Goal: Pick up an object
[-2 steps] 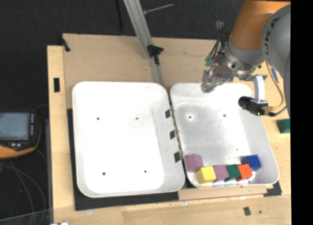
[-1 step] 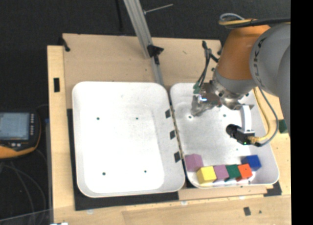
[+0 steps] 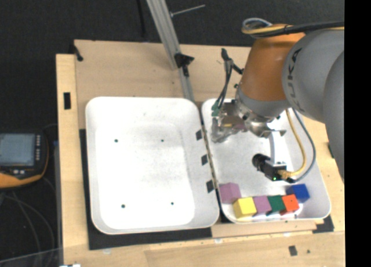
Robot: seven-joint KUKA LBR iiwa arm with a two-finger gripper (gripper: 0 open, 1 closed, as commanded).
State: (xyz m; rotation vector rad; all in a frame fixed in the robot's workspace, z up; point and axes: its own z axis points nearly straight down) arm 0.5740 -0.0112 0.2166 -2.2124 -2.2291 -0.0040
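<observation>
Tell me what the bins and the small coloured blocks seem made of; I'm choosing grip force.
Bins: probably moulded plastic, matte white, with rounded corners and raised rims. Coloured blocks: solid-looking cubes, plastic or painted wood; flat, even colour with no visible grain leaves it open.

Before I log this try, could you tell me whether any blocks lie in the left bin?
No, the blocks all sit along the near edge of the right bin.

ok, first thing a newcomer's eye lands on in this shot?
The big grey arm with its orange band, reaching in from the right over the right bin. Next, the coloured blocks clustered along that bin's near edge: purple, yellow, orange, blue. The gripper hangs near the bin's far-left corner.
</observation>
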